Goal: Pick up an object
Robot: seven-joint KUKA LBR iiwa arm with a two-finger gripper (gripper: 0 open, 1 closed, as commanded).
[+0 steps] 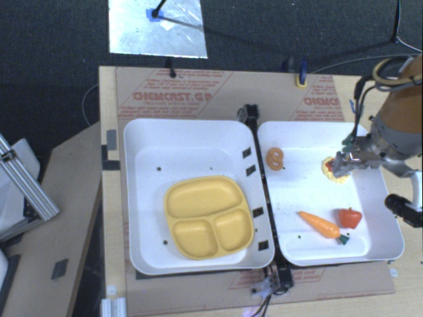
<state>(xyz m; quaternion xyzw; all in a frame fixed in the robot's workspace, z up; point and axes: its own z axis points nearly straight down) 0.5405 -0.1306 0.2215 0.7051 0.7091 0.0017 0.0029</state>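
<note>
Seen from above at a slant: two shallow white bins side by side on a bench, the left white bin point(142, 177) at centre frame carrying a yellow three-compartment plastic tray point(208, 215), the right white bin point(377, 243) at right of frame scattered with toy food. Reaching in from the right edge, a grey arm with an orange band point(402, 114), its two-finger gripper point(341, 166) lowered at the upper right part of the right bin, directly over a small yellow toy piece with a red spot point(328, 168). Too small and too hidden to tell whether the gripper is spread or closed, or whether anything is gripped. Apparently at the reach-and-grasp stage: nothing visibly lifted, the yellow piece resting on the bin floor. Untouched elsewhere in the same bin: a brown pretzel-shaped toy point(275, 157) near the upper left corner, an orange toy carrot point(320, 225) lower centre, and just beside its tip a red toy pepper point(349, 218). Left to do, by the look of it: secure a hold and raise an object clear.
</note>
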